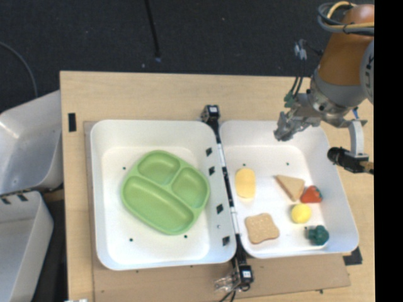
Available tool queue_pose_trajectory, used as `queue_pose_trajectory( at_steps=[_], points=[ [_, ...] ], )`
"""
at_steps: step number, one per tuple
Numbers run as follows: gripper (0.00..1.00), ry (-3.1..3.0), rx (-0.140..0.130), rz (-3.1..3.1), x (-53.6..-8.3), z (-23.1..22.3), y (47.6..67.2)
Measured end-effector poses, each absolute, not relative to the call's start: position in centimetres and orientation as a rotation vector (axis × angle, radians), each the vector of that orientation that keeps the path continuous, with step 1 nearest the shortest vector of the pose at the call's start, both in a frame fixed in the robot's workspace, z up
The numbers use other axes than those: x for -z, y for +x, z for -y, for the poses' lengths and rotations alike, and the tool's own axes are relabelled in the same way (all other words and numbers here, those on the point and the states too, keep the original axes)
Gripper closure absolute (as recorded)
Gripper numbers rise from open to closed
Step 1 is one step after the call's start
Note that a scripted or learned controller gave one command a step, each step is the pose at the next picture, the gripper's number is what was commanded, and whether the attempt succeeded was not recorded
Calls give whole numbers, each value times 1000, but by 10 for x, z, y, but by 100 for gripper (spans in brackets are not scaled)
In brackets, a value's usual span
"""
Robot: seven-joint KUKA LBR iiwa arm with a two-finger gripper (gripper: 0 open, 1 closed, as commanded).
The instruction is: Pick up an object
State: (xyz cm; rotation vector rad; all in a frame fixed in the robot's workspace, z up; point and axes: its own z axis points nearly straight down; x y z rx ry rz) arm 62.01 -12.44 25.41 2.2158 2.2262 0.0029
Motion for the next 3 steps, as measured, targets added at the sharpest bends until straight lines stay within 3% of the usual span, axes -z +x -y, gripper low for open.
queue_pose_trajectory(
  at_steps=[1,2,3],
  points=[
    [100,2215,0,-2229,-253,67,621],
    [100,2216,1,-2229,-242,16,603],
    [100,2214,-1,-2231,-240,-46,598]
  ],
)
